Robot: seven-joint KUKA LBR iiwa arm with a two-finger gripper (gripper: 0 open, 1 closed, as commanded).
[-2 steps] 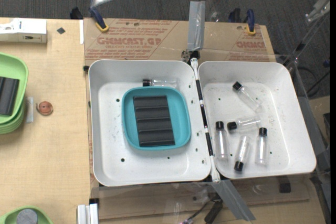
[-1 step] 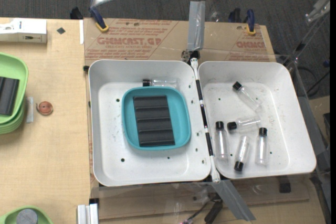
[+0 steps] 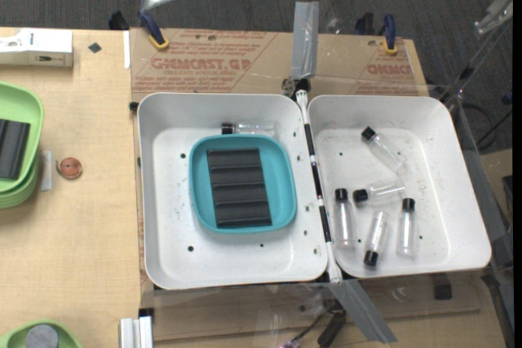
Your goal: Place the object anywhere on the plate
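Vials (image 3: 377, 208) lie loose in the bin right of the teal plate (image 3: 243, 183), awaiting pickup; the tool's state I cannot tell.

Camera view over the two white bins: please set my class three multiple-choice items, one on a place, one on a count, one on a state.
1. Where is the teal plate?
A. right bin
B. left bin
C. wooden bench

2. How many vials lie in the right bin?
A. two
B. nine
C. five

3. How is the single vial in the left bin?
A. lying on the bin floor, off the plate
B. lying on the plate
C. standing upright on the plate

Key: 1 B, the plate sits inside the left bin. 2 C, five black-capped vials can be counted. 3 A, it lies flat beyond the plate's far rim.
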